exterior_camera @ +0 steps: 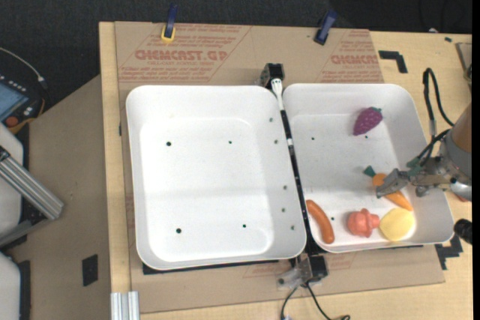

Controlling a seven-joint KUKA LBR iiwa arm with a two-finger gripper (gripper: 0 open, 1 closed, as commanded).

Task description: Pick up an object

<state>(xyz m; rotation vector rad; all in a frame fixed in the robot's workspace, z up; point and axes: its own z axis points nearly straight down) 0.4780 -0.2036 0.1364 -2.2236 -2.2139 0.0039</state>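
Our gripper (391, 186) sits low in the right bin (330, 97), over the carrot (396, 196); its grip we cannot tell. Crowding (lemon (397, 224) just beside) could spoil the lift.

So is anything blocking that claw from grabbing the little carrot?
Nothing visible does. The gripper sits right at the carrot in the right bin; the yellow fruit lies just beside it, toward the front.

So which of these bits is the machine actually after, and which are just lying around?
Job: gripper, low over the carrot; grapes, sausage, pink toy, yellow fruit, all in the right bin.

Lying about: left bin, clamps, cardboard.
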